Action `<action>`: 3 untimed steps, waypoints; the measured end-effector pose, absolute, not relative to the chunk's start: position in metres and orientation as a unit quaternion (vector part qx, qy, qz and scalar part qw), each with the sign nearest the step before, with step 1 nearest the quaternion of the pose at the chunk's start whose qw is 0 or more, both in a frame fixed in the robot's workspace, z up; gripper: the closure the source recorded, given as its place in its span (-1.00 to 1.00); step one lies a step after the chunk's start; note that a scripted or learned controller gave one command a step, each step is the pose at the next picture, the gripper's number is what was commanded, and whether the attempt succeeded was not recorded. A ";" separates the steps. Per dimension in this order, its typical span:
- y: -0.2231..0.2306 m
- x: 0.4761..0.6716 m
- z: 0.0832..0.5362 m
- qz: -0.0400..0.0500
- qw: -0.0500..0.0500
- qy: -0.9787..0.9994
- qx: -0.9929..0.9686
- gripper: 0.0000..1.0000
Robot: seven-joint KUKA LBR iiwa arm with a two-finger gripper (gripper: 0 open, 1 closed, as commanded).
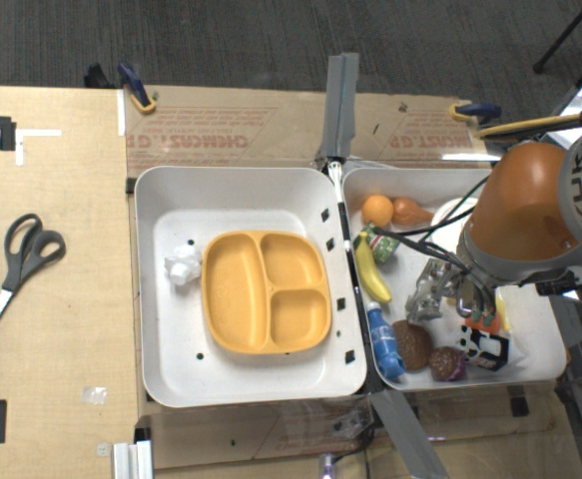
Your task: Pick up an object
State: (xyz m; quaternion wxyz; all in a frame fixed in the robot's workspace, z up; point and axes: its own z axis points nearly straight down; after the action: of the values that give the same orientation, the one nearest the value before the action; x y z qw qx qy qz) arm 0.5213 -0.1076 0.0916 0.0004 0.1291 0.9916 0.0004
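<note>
Arm over the right bin (530, 372), gripper (428, 297) low among the clutter.

The gripper hung just above a brown round object (412, 344) — whether it was released or clenched, I cannot tell. A banana (373, 272) and blue bottle (383, 341) lay to its left, an orange (376, 210) further back. The left bin (161, 297) held a yellow divided tray (266, 290) — beside it, a white crumpled lump (183, 264).

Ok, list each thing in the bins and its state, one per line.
Tray: upright, lying flat in the left bin, compartments bare.
White wad: crumpled, beside the tray.
Banana: lying flat in the right bin.
Blue bottle: on its side.
Orange: resting near the far wall.
Tool: low over the right bin, nothing seen in it.
</note>
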 end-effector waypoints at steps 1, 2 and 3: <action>-0.183 0.560 0.275 0.000 0.002 0.991 0.134 1.00; -0.152 0.530 0.105 0.000 0.001 0.984 -0.180 1.00; -0.090 0.575 0.210 0.000 0.003 0.983 -0.183 1.00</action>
State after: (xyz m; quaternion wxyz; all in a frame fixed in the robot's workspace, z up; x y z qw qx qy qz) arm 0.5746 -0.0899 0.2103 0.0029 -0.1828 0.9831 0.0000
